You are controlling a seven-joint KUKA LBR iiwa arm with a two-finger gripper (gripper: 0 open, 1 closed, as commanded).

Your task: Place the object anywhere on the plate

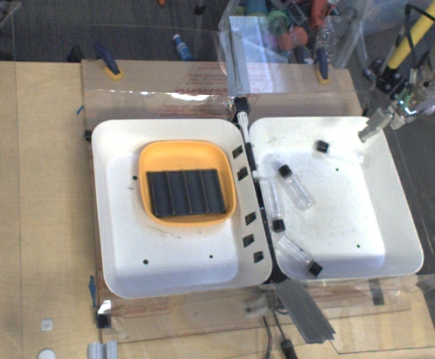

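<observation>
An orange plate (187,179) is sitting in the left white bin (120,260), toward the middle left of the frame. A dark ribbed rectangular object (185,193) is lying flat on the plate, covering most of its lower half, with the plate's rim showing all around it.

The right white bin (367,230) is holding several small clear tubes with black caps: one (294,185) is lying near the bin's centre, another (274,206) is lying along the bin's left wall, and a third (300,254) is resting at the lower left corner. A small black piece (322,146) is sitting alone in the upper part of this bin.

The hand (370,129) is hovering at the upper right of the frame, over the upper right edge of the right bin, well apart from the plate and the dark object. Nothing is showing between its tips, and whether they are apart or together cannot be told.

The bins are resting on a wooden table (31,200).
</observation>
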